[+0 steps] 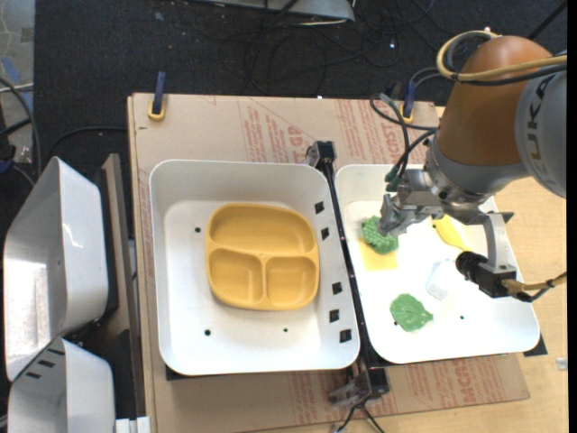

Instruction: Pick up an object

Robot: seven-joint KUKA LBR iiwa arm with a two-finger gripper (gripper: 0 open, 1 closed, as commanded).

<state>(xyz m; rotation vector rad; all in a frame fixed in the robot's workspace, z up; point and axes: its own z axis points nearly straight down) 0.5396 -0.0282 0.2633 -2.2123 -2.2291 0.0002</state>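
In the right bin, my gripper hangs low at the bin's left side, directly over a bumpy green object that lies on a yellow flat piece. The gripper's tip touches or nearly touches the green object. A second green lump lies nearer the bin's front. A yellow object peeks out from under the arm, and a small clear piece rests in the bin's middle.
The left bin holds a yellow divided tray. A black fixture on the arm hangs above the right bin. Cables run across the dark floor behind the bench. White containers stand at the far left.
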